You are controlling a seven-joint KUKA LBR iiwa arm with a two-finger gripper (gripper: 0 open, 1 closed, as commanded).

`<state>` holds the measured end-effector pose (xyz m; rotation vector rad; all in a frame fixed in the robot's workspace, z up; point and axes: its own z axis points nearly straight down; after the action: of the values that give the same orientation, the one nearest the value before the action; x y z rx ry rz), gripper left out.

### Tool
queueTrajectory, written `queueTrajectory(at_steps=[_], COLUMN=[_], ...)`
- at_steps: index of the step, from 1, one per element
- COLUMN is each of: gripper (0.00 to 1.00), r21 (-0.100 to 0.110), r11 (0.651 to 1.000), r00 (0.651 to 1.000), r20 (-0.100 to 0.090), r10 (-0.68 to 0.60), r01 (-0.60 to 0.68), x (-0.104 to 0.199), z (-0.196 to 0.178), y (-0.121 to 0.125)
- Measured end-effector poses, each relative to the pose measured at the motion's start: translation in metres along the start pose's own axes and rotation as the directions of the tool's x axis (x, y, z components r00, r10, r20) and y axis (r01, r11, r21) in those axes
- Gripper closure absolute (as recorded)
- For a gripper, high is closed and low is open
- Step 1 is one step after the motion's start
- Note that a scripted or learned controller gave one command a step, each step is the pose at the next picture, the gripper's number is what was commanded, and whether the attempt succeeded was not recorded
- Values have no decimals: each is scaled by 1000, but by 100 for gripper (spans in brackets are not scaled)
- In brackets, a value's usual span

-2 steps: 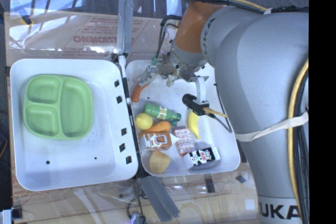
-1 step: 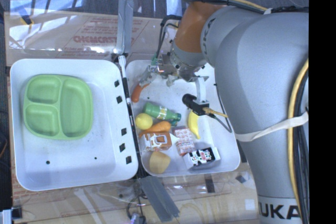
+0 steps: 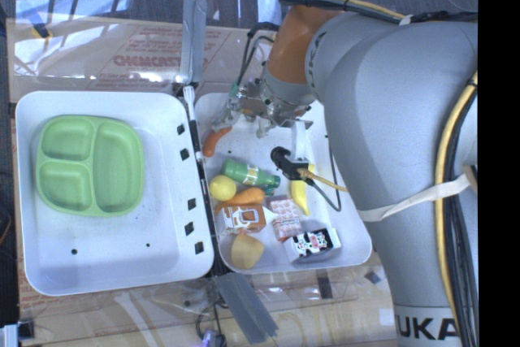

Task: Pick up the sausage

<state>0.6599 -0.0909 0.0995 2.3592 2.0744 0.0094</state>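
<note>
The sausage (image 3: 213, 140) is a small orange-red piece lying by the left wall of the right bin (image 3: 351, 233), near its far corner. My gripper (image 3: 250, 110) hangs over the far end of that bin, just up and to the right of the sausage, and the grey wrist covers much of it. I see nothing held in the gripper, and the sausage lies apart from it on the bin floor.
Nearer in the right bin lie a green bottle (image 3: 250, 173), a lemon (image 3: 223, 188), a carrot (image 3: 245, 197), a banana (image 3: 299, 196), two snack packets (image 3: 244, 218), a small carton (image 3: 314, 243) and a potato (image 3: 247, 250). The left bin (image 3: 162, 256) holds a green divided plate (image 3: 89, 165).
</note>
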Motion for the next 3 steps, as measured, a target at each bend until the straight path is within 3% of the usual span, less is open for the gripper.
queueTrajectory(at_steps=[1,2,3], gripper=[100,100,0], r21=[1,7,8], r11=[1000,988,987], r00=[1000,988,987], r20=[-1,6,6], r10=[-5,157,158], r01=[5,-157,-158], x=[1,86,85], z=[-11,-92,-92], y=[1,-14,-14])
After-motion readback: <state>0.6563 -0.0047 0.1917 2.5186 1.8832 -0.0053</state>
